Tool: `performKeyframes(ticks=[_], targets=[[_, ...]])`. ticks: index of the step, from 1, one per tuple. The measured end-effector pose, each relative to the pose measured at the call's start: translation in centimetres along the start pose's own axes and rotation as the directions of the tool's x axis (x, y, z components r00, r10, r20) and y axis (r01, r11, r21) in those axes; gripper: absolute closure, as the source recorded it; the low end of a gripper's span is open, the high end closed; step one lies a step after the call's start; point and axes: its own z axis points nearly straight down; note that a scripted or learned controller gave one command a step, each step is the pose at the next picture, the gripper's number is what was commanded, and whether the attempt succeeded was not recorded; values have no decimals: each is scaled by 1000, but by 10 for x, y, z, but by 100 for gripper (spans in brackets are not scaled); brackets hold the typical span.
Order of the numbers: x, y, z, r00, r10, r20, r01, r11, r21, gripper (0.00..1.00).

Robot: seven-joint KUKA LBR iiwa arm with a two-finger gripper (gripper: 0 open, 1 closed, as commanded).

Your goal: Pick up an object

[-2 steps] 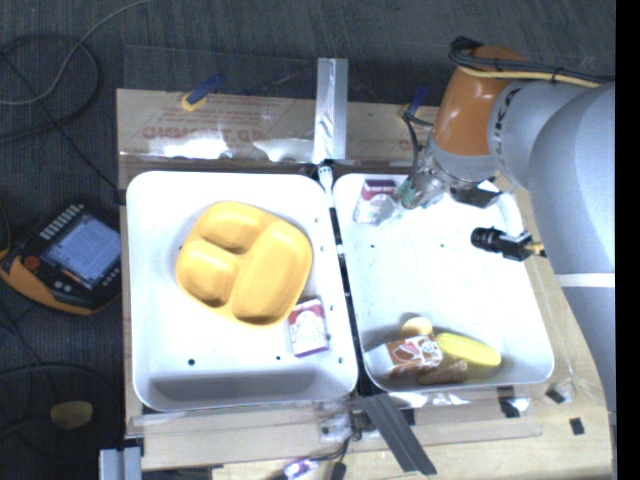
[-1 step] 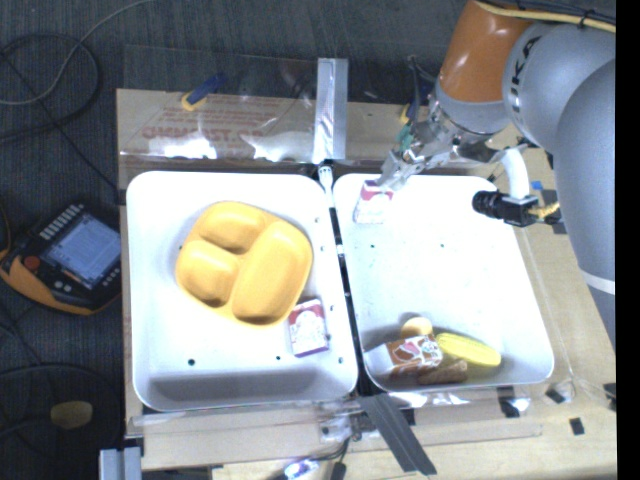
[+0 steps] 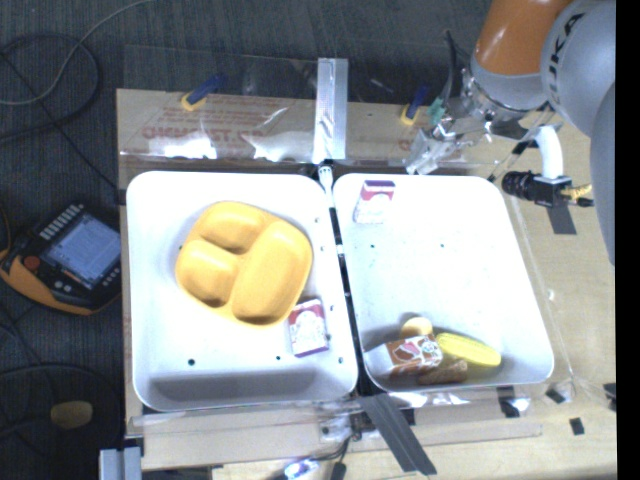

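At 5 o'clock in the right bin (image 3: 520,268), a yellow banana-shaped toy (image 3: 467,350) lies just beside a brown packet (image 3: 418,357); likely light, smooth and slippery, best pinched across its narrow middle. At 1 o'clock beyond the bins hangs the claw (image 3: 440,140), its state something I cannot tell

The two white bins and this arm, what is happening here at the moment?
A grey and orange robot arm is meant to pick up an object. Its gripper sits above the far edge of the right bin, away from the items. The left bin holds a large yellow container and a small carton. The right bin holds another carton and, at its near edge, a yellow banana-like item beside a brown packet.
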Motion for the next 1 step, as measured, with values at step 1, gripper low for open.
performKeyframes(ticks=[1], targets=[[12, -4, 73, 983, -184, -1, 184, 983, 1, 100]])
